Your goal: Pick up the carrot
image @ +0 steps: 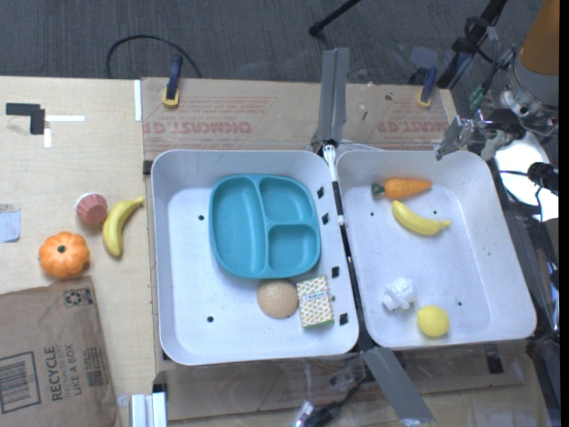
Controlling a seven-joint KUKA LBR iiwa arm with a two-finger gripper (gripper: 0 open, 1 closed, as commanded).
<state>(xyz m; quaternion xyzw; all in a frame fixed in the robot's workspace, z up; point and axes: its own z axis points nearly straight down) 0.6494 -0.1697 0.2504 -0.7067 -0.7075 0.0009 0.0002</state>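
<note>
The carrot (404,187) lies at twelve o'clock in my right bin (498,323), touching a banana (420,220). My hand (462,134) hangs near two o'clock; I cannot tell whether it's spread. I might grab the banana instead.

The arm (540,52) is cut off by the top and right edges, so just its orange band and wrist show. The gripper (462,136) is small and dark against clutter at the right bin's (511,265) far corner; whether its fingers are apart cannot be told. The print on the small box (315,302) is too fine to read. A brown bag (53,354) runs off the bottom-left corner. The grey card (7,225) is clipped by the left edge.
</note>
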